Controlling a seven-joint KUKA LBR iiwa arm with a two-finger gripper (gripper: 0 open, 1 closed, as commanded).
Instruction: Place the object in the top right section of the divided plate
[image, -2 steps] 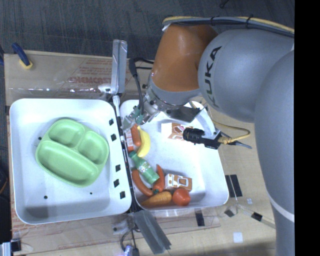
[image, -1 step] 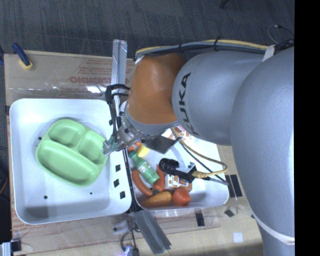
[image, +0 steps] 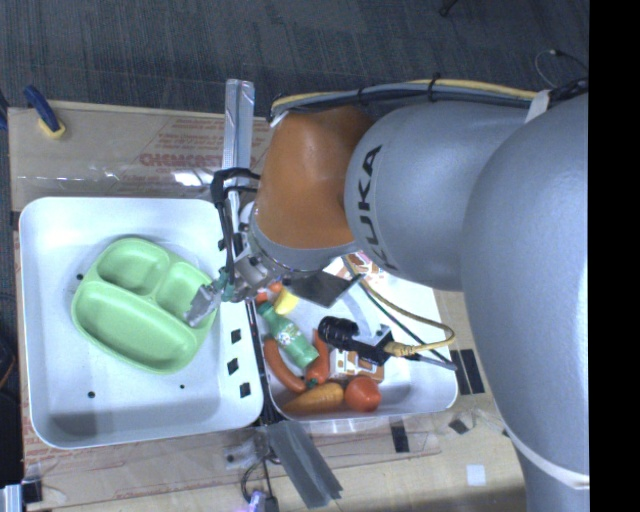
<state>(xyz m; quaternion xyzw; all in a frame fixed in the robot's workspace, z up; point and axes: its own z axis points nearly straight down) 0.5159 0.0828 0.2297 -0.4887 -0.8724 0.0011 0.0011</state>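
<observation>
Arm (image: 470, 200): one grey KUKA unit, entering from the right, its bulky rounded links taking up most of the right half of the view, with the maker's name in black on the shell. Orange band (image: 305, 185): sits above the wrist, angled down and to the left. Gripper (image: 205, 303): small, metallic, at the arm's lower-left end, fingertips pointing down-left; finger spacing too small to make out.

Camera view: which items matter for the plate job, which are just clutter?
In the job:
- divided plate, green, in the left bin
- gripper, at the plate's right edge

Lying about, right bin:
- green bottle
- carrot
- tomato
- sausage
- blue clip, on the bench
</observation>
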